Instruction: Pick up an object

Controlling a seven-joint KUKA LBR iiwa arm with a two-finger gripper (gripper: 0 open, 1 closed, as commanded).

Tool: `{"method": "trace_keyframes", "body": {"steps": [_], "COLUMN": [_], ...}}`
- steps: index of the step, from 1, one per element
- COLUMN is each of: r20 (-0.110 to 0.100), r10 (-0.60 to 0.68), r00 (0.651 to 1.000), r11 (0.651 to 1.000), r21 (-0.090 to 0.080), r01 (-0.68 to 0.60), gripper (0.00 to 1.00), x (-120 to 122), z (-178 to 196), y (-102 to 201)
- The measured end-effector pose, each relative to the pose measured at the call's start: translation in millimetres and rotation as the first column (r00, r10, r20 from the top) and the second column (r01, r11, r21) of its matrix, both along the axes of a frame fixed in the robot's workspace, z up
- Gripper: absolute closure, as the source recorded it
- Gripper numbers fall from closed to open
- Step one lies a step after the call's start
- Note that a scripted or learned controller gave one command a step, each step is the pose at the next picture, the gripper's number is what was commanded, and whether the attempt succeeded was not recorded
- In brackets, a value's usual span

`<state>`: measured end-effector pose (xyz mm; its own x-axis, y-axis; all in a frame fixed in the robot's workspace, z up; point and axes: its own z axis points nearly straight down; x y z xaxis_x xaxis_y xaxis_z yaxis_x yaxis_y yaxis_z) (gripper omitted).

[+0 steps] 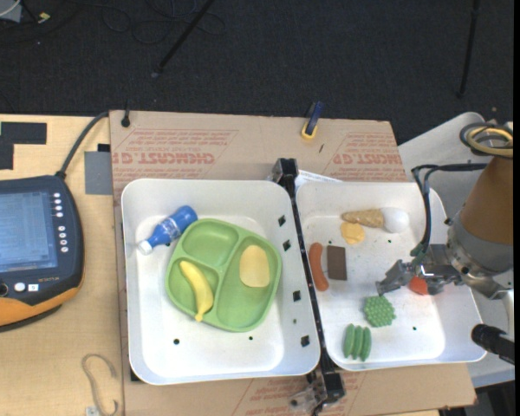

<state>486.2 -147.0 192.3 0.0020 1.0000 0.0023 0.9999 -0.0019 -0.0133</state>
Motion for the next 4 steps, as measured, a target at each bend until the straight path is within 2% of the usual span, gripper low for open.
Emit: {"method": "trace_keyframes", "body": {"steps": [1, 3, 4], "r20": [0.012, 0.007, 0.008], "r10": [0.002, 0.003, -0.005], "r00": [1.0, 1.0, 1.0], "r11": [1.0, 1.0, 1.0], "r21": [-0.002, 0.001, 0.0], "r01": [-0.002, -0.003, 0.005], "gripper": [0.0, 0.0, 1.0], "x": [2.7, -8.2, -8.0], "z": [5.2, -106.0, -93.3], "y": [-0.5, 5.2, 2.7]}}
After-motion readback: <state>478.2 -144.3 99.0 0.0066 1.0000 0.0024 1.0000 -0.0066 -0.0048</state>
